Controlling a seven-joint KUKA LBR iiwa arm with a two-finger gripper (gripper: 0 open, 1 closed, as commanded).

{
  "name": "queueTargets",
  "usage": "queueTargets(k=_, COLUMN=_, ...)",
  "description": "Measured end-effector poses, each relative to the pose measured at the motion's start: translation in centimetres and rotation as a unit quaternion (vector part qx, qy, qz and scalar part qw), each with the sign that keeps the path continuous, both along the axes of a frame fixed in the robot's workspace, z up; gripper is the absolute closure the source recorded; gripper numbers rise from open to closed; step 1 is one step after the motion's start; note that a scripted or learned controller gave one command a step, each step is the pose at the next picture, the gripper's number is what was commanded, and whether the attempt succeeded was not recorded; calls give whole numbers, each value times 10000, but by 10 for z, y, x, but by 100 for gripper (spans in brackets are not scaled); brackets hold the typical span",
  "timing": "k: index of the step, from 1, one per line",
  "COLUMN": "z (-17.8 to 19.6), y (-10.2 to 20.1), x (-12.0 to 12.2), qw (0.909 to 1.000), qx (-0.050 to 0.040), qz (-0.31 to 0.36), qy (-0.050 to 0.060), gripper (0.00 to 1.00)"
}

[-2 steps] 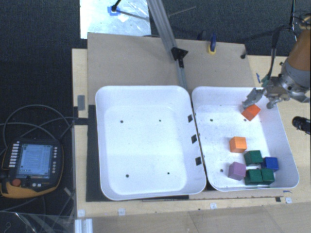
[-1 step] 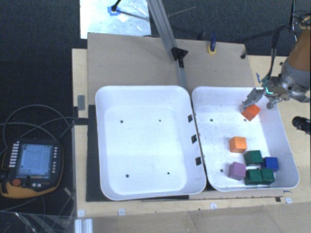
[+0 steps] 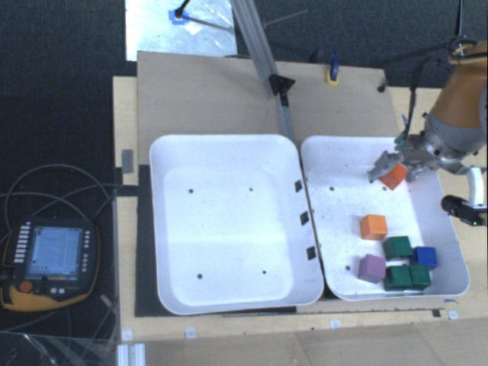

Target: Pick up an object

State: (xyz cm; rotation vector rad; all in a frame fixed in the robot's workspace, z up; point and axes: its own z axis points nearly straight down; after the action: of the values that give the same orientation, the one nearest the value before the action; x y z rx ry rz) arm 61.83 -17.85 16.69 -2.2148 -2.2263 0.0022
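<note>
My claw (image 3: 393,171) clamped on red-orange block (image 3: 394,177), above right bin (image 3: 335,204). Step: lift after grasp. Next: raise straight, watch slip; other blocks well apart.

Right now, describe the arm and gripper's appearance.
The arm is grey with an orange band above the wrist. Black cables loop beside it. The gripper is grey metal, and a white fitting with a black tip sits below the wrist.
</note>
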Motion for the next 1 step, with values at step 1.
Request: queueTargets(k=1, z=-63, y=-1, x=0, qw=10000, qx=3, qz=-12, qy=10, gripper=0)
